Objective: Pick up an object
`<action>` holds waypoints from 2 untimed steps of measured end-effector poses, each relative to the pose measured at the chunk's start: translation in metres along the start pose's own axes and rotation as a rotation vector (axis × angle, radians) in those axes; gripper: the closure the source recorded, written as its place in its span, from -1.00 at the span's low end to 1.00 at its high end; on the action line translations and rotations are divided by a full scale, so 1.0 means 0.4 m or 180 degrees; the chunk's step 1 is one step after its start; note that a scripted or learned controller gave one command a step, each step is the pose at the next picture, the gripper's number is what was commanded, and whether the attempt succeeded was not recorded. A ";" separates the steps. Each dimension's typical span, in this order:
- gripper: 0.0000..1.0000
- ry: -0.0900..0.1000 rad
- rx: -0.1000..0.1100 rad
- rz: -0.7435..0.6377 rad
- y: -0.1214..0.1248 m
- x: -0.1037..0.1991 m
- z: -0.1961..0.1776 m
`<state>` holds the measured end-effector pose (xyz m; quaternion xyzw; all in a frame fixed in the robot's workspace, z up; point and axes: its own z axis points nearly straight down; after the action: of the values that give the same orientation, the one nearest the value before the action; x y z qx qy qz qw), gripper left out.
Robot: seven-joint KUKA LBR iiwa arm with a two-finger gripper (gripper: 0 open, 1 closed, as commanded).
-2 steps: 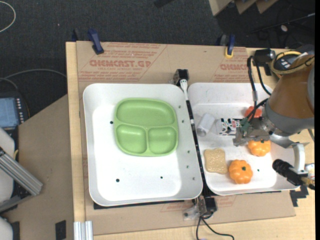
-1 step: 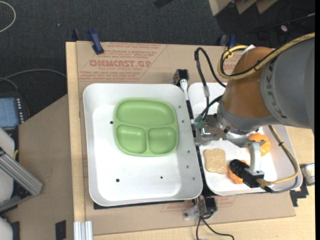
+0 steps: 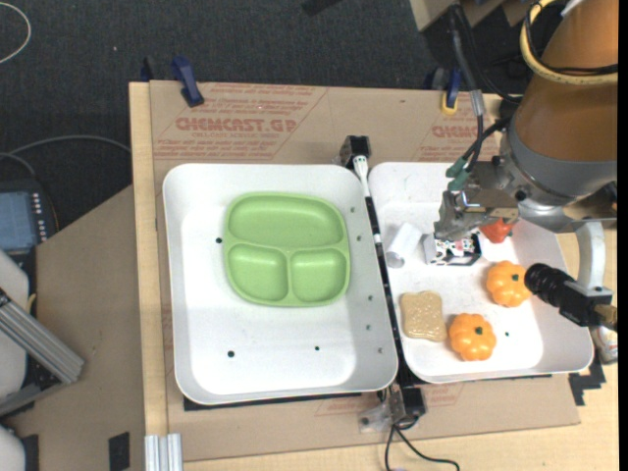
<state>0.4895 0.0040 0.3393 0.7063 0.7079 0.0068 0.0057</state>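
cables and a connector (image 3: 404,407) are lying nearest the viewer, at the front edge of the table (image 3: 147,263), between the two bins. left bin (image 3: 196,341) is carrying a green divided plate (image 3: 287,248), sitting apart from the work. right bin (image 3: 559,356) is holding the loose objects: a tan cracker-like block (image 3: 423,315) near its front left, an orange pumpkin (image 3: 472,337) just beside it, a second pumpkin (image 3: 506,284) further back, a small white piece (image 3: 401,239) by the left wall, a black-and-white patterned item (image 3: 454,251), and a red piece (image 3: 497,230) partly hidden by the arm.

arm (image 3: 564,116) is reaching in from the right, placing the tool (image 3: 457,226) low over the patterned item, probably so that it is lining up for a grasp on that object. whether the tool is wide, narrow or gripping anything cannot be told from this angle. the objects are lying scattered and mostly apart, which is leaving room for a descent. the patterned item appears to be resting on the bin floor, so the pick is judged not yet complete.
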 end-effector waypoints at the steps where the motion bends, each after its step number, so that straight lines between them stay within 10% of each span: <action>1: 1.00 0.0000 0.0071 -0.0010 -0.019 0.119 0.087; 2: 1.00 -0.0005 0.0019 0.0009 -0.020 0.052 -0.141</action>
<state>0.4803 0.0245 0.3956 0.7073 0.7069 0.0042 0.0041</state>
